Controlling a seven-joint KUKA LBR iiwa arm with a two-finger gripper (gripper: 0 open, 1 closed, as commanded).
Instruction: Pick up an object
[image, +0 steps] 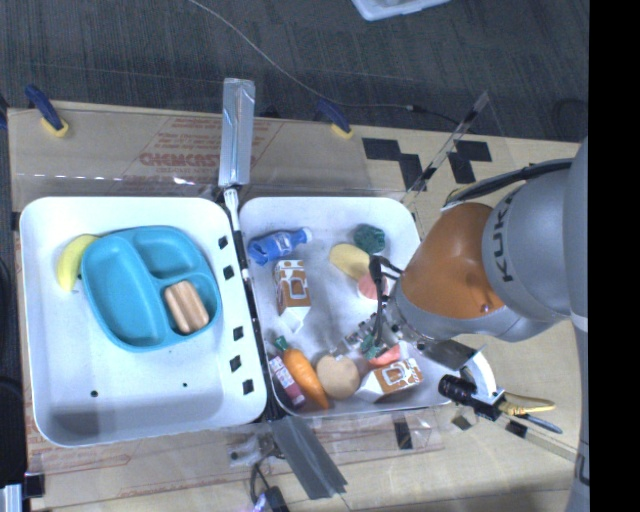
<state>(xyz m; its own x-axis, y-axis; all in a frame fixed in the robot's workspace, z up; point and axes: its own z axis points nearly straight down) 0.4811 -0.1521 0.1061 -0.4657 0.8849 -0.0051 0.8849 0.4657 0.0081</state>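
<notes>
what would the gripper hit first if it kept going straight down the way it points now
Probably the small pink and green toy right under the gripper, near the potato in the right bin; depth is hard to judge from above.

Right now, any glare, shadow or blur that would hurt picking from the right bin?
Camera view: soft overall, small items by the tool smear together; the arm shadows the right bin near its lower right; faint reflection streaks cross the cardboard behind; the blue tray and bread roll are evenly lit.

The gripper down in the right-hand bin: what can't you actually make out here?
- Gripper, camera view: the arm's orange band hides its fingers.
- Banana: partly hidden by the blue tray.
- Small carton: print too small to read.
- Bottle: its label is blurred.
</notes>
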